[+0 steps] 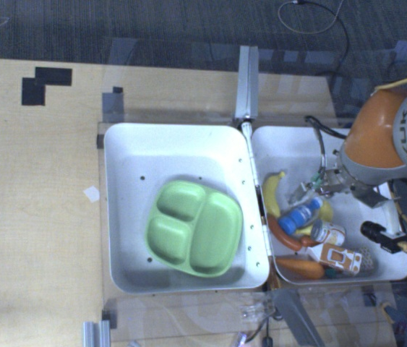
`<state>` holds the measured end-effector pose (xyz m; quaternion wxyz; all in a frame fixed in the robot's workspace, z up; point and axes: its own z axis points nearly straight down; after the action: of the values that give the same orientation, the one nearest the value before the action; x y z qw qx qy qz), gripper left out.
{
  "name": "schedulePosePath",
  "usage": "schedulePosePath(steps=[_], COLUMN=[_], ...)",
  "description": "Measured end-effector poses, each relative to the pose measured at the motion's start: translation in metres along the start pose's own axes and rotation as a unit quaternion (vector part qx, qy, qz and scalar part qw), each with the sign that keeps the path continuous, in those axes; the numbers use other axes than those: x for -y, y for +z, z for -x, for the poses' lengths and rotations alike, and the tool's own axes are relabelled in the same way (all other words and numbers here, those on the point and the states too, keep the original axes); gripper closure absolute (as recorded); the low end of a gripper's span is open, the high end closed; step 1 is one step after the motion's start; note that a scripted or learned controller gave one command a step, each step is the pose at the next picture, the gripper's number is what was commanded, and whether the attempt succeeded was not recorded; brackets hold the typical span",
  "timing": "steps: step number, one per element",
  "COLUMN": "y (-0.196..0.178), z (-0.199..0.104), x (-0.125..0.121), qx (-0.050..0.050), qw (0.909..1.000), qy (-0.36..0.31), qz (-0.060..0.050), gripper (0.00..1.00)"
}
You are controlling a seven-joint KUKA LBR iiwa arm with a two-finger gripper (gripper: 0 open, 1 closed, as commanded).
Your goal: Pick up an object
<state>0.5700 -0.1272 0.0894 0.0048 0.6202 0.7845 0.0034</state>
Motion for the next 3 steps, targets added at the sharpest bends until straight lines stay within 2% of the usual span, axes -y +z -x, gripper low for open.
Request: schedulePosePath(steps=[1, 2, 3], y=[-0.013, -0.155, -0.107], z=[-0.001, 0.029, 0.028], x=[-0.004, 0.008, 0.05], qx=[0.0, 0.001, 0.0], qw=[1.0, 0.9946, 0.9914], qy=[-0.001, 0.104, 0.131], qz=[0.004, -0.002, -0.004], gripper=[1.0, 1.0, 1.0])
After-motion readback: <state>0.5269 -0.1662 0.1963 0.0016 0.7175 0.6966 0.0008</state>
